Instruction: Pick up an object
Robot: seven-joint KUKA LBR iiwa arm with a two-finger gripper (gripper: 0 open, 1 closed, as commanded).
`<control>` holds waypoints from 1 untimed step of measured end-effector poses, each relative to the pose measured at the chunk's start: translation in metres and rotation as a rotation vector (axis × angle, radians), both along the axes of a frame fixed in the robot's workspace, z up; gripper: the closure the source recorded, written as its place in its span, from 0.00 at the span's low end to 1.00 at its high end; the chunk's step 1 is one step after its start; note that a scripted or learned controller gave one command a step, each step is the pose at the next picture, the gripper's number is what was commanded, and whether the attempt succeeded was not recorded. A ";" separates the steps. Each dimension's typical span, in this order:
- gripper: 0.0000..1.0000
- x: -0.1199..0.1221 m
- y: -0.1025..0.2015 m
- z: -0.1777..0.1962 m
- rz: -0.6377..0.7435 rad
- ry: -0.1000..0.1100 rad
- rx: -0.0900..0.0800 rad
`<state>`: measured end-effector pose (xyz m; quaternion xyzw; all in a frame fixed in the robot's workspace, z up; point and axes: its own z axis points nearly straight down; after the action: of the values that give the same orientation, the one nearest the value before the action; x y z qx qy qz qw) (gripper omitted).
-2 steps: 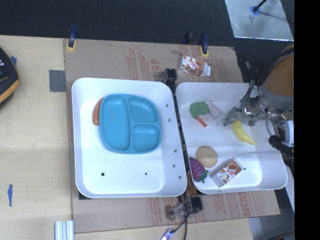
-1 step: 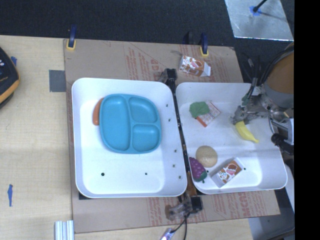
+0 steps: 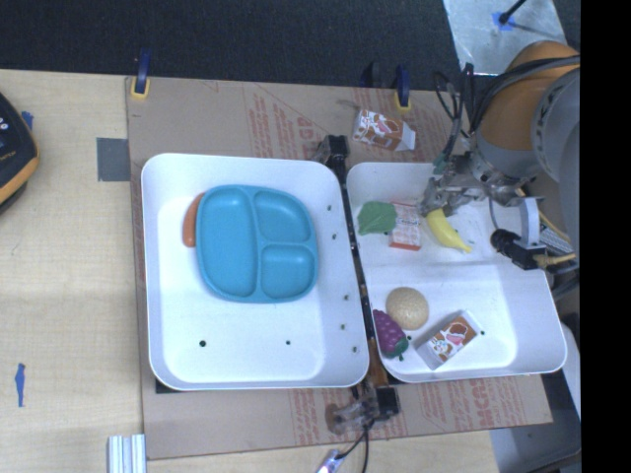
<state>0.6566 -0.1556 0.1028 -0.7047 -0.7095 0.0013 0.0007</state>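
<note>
Gripper [image 3: 441, 197] low over far end of right bin [image 3: 513, 294], just beside banana [image 3: 447, 232]; grip state unclear. Blue tray [image 3: 258, 242] in left bin [image 3: 173, 294].

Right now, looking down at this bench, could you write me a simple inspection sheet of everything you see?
Surface: wooden bench with a brown cardboard sheet clamped on, bearing a left bin and a right bin, both white.
Job's things: in the right bin, a yellow banana, green leaf, small red-and-white packet, tan bun, purple grapes, snack box.
Clutter: blue divided plate in the left bin, an orange item partly under it; a wrapper on the cardboard.
End effector: over the right bin's far side, just above the banana; grip unclear.
Cables: dark wires by the arm, more at the near edge.
Surroundings: dark floor.
</note>
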 end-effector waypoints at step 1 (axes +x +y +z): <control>1.00 -0.075 0.070 0.090 0.001 0.000 0.000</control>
<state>0.5812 -0.0860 0.1928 -0.7044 -0.7098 0.0012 0.0007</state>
